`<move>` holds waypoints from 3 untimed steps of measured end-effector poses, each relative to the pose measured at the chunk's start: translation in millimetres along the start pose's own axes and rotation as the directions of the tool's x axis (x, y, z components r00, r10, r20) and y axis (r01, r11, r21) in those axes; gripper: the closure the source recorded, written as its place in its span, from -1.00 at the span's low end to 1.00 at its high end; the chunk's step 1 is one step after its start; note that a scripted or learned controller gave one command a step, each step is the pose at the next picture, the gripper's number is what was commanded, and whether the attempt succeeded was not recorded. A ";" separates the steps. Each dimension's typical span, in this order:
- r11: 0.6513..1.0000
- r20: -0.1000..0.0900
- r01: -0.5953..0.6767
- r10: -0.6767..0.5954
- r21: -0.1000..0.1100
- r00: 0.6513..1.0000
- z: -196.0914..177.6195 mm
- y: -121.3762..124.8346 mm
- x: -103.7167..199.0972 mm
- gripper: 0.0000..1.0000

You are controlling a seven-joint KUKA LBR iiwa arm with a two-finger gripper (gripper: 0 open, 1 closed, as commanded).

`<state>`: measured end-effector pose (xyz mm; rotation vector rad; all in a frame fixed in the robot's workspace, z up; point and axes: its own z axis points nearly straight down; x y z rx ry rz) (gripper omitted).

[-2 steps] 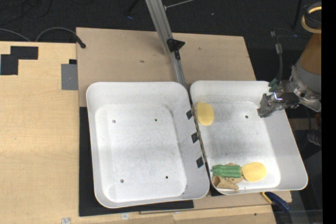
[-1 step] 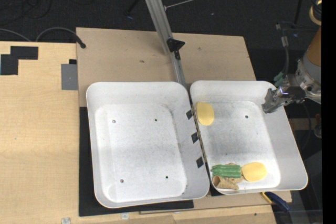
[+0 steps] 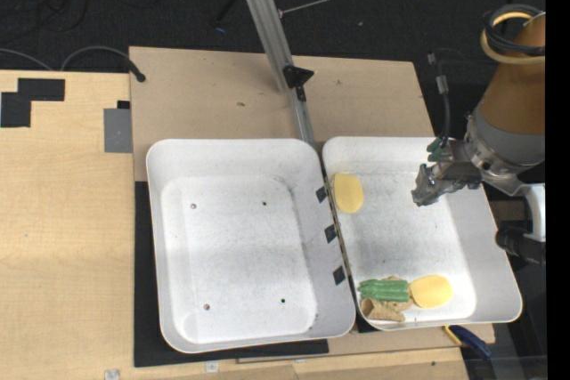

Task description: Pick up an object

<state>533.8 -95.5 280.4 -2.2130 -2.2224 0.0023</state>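
In the right bin [image 3: 463,245] a yellow oval object [image 3: 348,192] lies near the left wall, toward the back. At the bin's front sit a green ridged object [image 3: 385,288], a tan crumpled piece [image 3: 384,309] just below it, and a second yellow rounded object [image 3: 431,290] to their right. My gripper [image 3: 426,191] hangs over the right bin's back right part, well right of the yellow oval object and far from the front group. I see nothing between its fingers.
The left bin [image 3: 178,191] stands beside the right one, with black clips [image 3: 330,232] along their shared wall. A slanted metal rail [image 3: 267,22] rises behind the bins. The arm's orange band [image 3: 521,40] is at the right edge.
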 end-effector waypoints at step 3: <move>1.000 0.001 0.000 0.000 -0.001 1.000 29.3 -14.2 156.6 1.00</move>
